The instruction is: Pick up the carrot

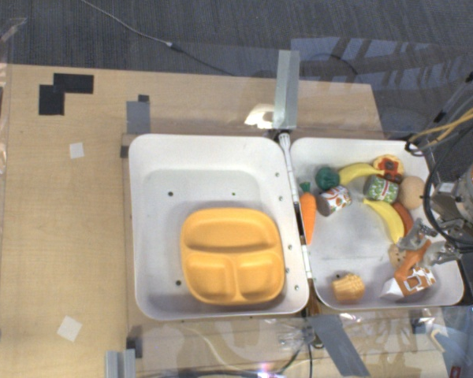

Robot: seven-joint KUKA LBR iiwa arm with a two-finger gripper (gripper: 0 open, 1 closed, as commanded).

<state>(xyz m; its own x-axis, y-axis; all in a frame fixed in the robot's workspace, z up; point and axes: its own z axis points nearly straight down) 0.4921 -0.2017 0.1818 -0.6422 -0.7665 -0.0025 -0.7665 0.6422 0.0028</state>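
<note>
We see the carrot [307,217] lying along the right bin's [355,242] left wall, mid-frame, while the gripper [427,250] hovers at right, its grip state unclear to us.

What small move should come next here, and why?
Probably carry the gripper left across the right bin toward the carrot. The carrot lies against that bin's left wall, lengthwise along it, while the gripper sits at the bin's right side beside the carton and banana, well apart from it.
</note>
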